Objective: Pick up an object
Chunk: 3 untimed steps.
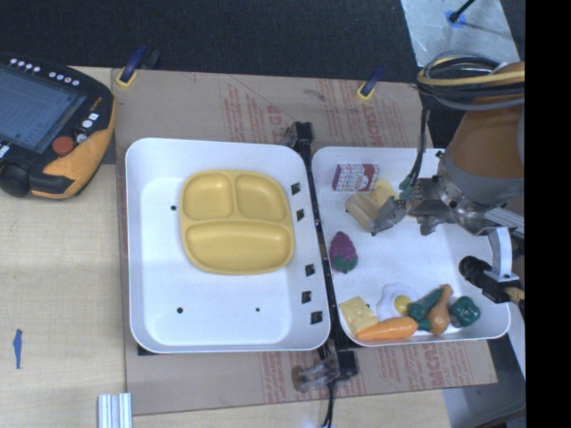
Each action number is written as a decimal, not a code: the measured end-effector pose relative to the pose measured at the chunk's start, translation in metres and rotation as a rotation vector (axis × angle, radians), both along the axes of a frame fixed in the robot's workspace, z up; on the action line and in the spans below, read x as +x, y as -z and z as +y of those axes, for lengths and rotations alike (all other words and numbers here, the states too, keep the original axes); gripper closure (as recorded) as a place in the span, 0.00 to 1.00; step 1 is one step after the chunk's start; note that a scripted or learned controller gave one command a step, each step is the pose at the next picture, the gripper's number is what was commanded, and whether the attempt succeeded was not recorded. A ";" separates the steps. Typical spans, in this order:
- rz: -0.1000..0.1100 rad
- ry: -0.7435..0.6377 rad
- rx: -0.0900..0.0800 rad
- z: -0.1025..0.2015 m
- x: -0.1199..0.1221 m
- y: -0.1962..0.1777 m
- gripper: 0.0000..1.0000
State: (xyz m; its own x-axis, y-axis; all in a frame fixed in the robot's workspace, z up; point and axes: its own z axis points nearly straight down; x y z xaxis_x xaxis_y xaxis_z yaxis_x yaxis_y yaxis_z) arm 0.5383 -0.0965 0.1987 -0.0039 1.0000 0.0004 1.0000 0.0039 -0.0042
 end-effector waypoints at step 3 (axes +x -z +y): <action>-0.009 -0.002 -0.002 -0.038 0.054 0.105 0.00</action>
State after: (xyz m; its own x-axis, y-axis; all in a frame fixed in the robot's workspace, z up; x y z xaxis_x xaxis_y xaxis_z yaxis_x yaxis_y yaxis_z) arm 0.5927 -0.1350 0.0941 -0.0055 1.0000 -0.0018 1.0000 0.0055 0.0049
